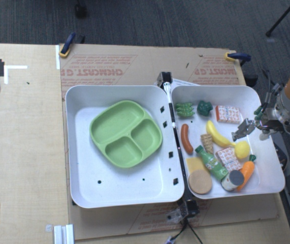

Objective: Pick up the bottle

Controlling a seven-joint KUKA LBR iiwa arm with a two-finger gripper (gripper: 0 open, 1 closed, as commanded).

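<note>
bottle (213, 163) hemmed by cracker box (228, 159), can (231, 180), cheese (195, 165), open floor along right bin's (266, 101) far wall

Even, bright overhead light, soft shadows inside the white bins (73, 151), mild overall softness, slightly washed-out whites.

The arm comes in from the right edge, grey body with the orange band just peeking at the frame's side. Wrist is angled down and to the left, and the gripper (242, 129) hangs low with nothing visibly between its fingers.
</note>
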